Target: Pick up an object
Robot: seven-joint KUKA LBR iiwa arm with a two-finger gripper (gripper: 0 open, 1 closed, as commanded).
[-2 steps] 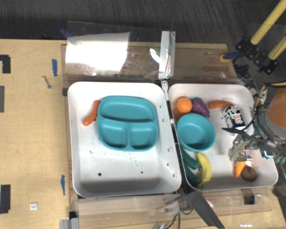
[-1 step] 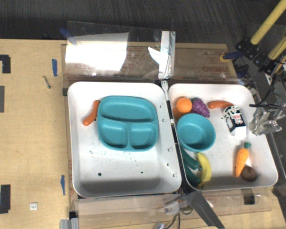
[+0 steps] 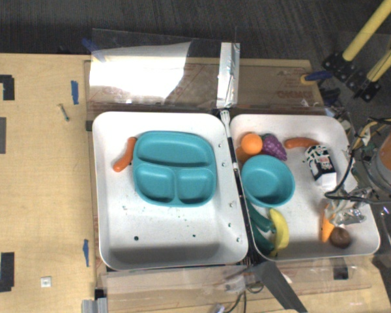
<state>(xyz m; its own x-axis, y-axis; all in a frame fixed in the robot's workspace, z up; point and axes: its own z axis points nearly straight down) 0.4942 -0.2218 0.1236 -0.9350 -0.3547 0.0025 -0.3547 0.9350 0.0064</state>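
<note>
The gripper [image 3: 344,214] sits low in the near right part of the shallow white right-hand bin [image 3: 306,207], to the right of the round teal plastic bowl [image 3: 267,181]. Whether it is open or closed cannot be told from this angle, and nothing can be seen held in it. The things nearest it are a small orange cone-shaped toy [image 3: 326,229], just beside it on the bowl's side, and a brown round ball-like piece [image 3: 341,238], touching or almost touching that orange toy in the bin's near right corner.

Just in front of the bowl a yellow plastic banana [image 3: 279,228] lies across a dark green item [image 3: 260,223]. Behind the bowl sit an orange ball [image 3: 251,143] and a purple bunch of toy grapes [image 3: 274,147], side by side. A red-orange sausage-shaped toy [image 3: 301,143] lies to the right of the grapes. A black-and-white patterned item [image 3: 320,160] stands to the bowl's right.

Left of the bowl, the white left-hand bin [image 3: 163,240] holds a teal three-compartment plastic plate [image 3: 175,168], with an orange sausage-shaped toy [image 3: 124,155] against its far left edge.
</note>
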